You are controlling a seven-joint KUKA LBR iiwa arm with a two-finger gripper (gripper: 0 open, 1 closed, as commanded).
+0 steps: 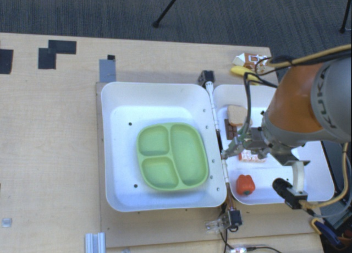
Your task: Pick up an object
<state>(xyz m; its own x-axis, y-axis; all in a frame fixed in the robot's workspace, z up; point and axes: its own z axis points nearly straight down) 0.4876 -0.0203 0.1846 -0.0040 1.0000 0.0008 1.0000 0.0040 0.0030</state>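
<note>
The right bin (319, 188) holds a small orange-red toy vegetable (245, 184) near its front wall. A tan block (236, 114) with a dark brown piece (230, 131) beside it lies at the bin's left side. A red-and-white packet (252, 157) shows partly under the arm. My gripper (243, 145) hangs low over the bin's left half, right above that packet and just behind the orange-red toy. The wrist's grey and orange body hides most of the bin's middle.
The left bin (113, 142) holds a green divided plate (172, 157). A yellow item and a small packet (248, 64) lie on the bench behind the right bin. Cables and a clip (226, 221) sit at the front edge between the bins.
</note>
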